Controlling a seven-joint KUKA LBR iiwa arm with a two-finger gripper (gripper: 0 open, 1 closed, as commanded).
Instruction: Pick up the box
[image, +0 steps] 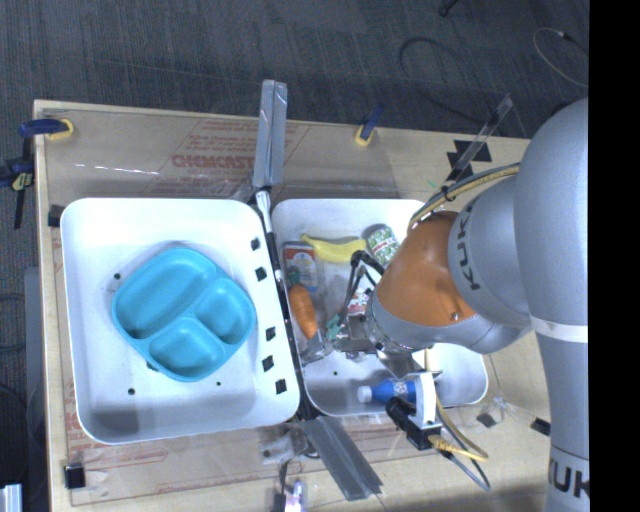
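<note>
The arm is seen reaching in from the right, bent low over the right bin (455, 385). The hand (335, 335) is down among the things in the middle of that bin, mostly hidden under the orange wrist. How the hand is set cannot be told from here, and nothing can be seen held in it.

The box (301, 265) seems to be the small flat packet with red and white on it. It is lying at the left side of the right bin, close to the wall between the two bins. It is found up and to the left of the hand, near but apart from it. Its long side appears to run up and down along that wall.

Other things are packed close around it. An orange carrot (303, 312) is lying just below the box, between the box and the hand. A yellow banana (333, 247) is just beside the box on its right, and a green can (382, 241) is past the banana. A blue and white bottle (393, 391) is lying lower in the bin.

In the left bin (100, 400) a blue tray (183, 312) with three parts is resting, well apart from the hand.

The carrot could be bumped or grabbed by mistake.
</note>
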